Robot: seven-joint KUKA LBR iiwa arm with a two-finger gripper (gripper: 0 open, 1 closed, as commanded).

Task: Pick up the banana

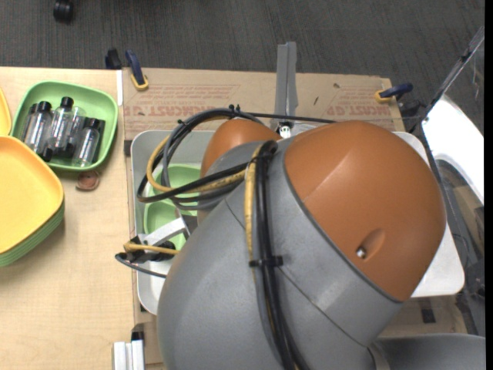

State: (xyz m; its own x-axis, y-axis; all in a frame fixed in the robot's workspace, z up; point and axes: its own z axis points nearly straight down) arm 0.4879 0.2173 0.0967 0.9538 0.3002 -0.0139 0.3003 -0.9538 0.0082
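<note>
My arm (308, 237) takes up most of the camera view, its grey body and orange band lying over both white bins. It reaches down into the left bin (140, 206), where a green object (166, 199) shows beside the black and yellow cables (192, 179). The arm hides what lies beneath it.
A green tray with small bottles (65, 126) and a stack of yellow plates (27, 203) sit on the wooden bench at left. Cardboard (231, 102) lines the back behind the bins, held by clamps (137, 72). The right bin's rim (443, 272) shows at right.
</note>
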